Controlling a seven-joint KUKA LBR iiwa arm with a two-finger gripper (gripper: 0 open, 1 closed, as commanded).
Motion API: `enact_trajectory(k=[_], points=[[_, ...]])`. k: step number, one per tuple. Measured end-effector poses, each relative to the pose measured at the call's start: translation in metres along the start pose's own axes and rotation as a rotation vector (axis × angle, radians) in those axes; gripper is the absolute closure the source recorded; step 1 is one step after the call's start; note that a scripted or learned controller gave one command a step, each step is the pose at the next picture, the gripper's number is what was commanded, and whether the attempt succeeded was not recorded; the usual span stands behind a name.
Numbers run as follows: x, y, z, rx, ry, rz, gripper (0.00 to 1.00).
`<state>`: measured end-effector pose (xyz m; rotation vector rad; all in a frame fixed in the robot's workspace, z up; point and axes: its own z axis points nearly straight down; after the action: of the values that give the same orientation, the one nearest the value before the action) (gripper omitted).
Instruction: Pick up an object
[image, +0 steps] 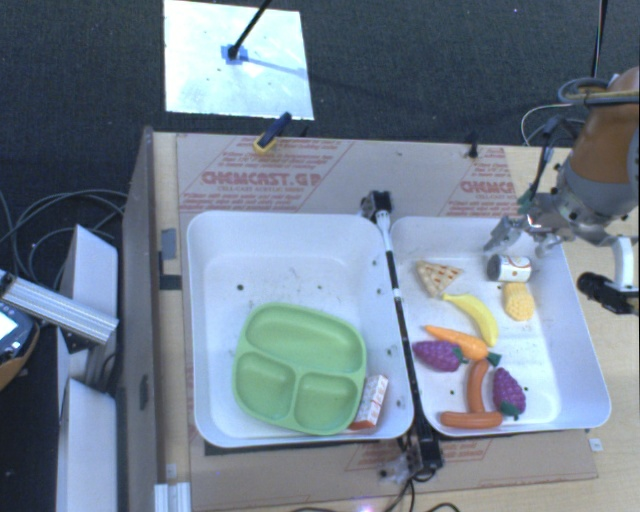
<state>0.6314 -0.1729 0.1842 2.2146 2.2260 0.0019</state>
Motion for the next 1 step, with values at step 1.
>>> enact_trajectory(k=[1], points=[[-0.0343,0.0078,0.0369,0.0,-0.001,0.004,0.0]])
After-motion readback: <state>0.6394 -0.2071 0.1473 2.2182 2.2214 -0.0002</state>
